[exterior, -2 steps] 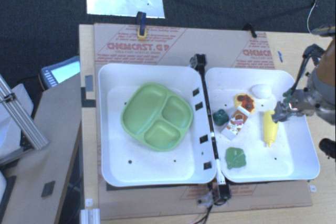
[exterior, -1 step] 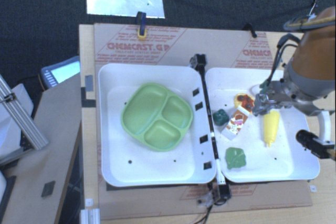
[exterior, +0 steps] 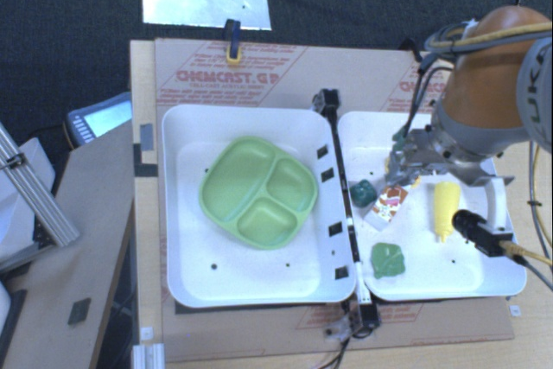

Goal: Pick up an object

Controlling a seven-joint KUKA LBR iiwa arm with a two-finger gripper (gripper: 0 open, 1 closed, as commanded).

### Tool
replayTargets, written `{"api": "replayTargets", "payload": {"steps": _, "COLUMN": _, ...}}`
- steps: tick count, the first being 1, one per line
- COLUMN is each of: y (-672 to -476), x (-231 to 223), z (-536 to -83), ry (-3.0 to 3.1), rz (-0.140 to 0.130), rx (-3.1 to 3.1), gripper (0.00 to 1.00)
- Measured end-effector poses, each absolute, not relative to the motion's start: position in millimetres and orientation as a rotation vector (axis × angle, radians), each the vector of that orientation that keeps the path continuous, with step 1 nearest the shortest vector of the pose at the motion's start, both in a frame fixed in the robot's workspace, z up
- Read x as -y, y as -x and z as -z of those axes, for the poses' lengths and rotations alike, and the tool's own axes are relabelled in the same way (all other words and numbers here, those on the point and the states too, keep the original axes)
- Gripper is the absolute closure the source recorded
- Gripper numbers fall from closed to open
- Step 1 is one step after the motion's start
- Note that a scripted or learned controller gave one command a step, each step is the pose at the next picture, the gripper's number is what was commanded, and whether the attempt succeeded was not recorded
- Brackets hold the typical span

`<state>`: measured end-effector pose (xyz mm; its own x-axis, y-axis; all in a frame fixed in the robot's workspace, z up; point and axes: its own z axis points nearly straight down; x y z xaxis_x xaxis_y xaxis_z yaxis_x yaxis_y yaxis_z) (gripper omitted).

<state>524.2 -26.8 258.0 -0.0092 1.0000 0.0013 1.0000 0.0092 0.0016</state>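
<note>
One two-finger gripper [exterior: 403,174] is seen low over the right bin [exterior: 492,272], above the left half of its floor. Whether it is open or closed cannot be told, since its tip is blurred and partly covered by the wrist above it. Just below the tip in the view a small white carton [exterior: 390,205] with red and orange print is found, lying tilted. Its upper end seems to touch the gripper, though no grip on it can be made out.

Just to the left of the carton a dark green lump [exterior: 363,192] is placed, close to the wall that the two bins share. To the right of the carton, and apart from it, a yellow object [exterior: 446,208] is laid lengthwise on the bin floor. Nearer the front wall a light green piece [exterior: 388,259] is set, well apart from the gripper.

The gripper is carried by the grey arm [exterior: 497,78] with its orange band, which is brought in from the right. The left bin [exterior: 186,272] is occupied by a pale green divided plate [exterior: 259,190] of three compartments, turned at a slant. Both bins are borne side by side on a brown sheet [exterior: 285,69] with red print.
</note>
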Motion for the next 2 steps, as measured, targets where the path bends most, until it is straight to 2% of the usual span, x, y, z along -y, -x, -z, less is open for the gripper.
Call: {"api": "replayTargets", "payload": {"steps": 2, "y": -553.2, "x": -56.6, "z": -243.3, "ry": -2.211, "rz": -0.003, "rx": -2.231, "gripper": 1.00}}
